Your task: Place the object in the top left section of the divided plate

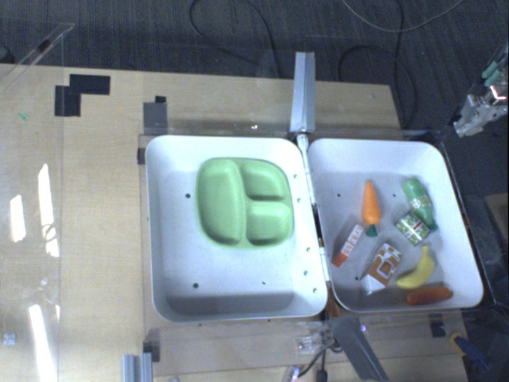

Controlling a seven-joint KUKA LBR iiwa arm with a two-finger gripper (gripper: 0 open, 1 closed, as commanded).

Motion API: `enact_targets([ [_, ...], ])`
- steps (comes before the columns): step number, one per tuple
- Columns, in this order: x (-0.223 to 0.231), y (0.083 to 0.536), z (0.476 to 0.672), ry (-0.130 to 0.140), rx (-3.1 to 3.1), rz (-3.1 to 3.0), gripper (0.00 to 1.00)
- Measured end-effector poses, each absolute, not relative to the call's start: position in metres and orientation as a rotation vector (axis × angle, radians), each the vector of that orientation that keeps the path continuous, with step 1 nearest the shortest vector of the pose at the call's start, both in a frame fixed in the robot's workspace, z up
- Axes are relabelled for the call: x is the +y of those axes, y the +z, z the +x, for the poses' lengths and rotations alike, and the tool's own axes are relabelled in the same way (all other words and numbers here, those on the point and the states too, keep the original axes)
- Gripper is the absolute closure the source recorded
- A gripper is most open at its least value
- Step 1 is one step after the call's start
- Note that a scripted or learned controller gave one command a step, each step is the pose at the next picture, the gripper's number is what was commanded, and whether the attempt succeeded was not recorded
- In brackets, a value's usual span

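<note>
The gripper shows at the far right edge, above and outside the right bin, over the dark floor; it is small and partly cut off, so its state cannot be told, and it touches nothing in the bins. The left bin holds a light green divided plate, which lies flat near the bin's middle with one long compartment on its left and two smaller ones stacked on its right. The right bin holds the loose toy food items (all well apart from the plate): an orange carrot upright near the middle, a green can toward the right wall with a second green-and-white can just below it, a slim red-and-white bottle tilted below the carrot, a small orange-and-white carton beside it, a yellow banana to the carton's right, and a red sausage lying along the lower wall.
</note>
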State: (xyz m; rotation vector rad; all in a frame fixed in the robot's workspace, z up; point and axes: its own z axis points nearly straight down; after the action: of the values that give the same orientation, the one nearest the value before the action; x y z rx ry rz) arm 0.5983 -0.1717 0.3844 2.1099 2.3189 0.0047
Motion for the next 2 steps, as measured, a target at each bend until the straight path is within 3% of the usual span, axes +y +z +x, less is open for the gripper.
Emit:
enact_targets([
  [1,-0.180,0.437,0.576,0.008,1.957,2.448,1.00],
  [2,-0.108,0.404,0.549,0.005,2.154,2.282,1.00],
])
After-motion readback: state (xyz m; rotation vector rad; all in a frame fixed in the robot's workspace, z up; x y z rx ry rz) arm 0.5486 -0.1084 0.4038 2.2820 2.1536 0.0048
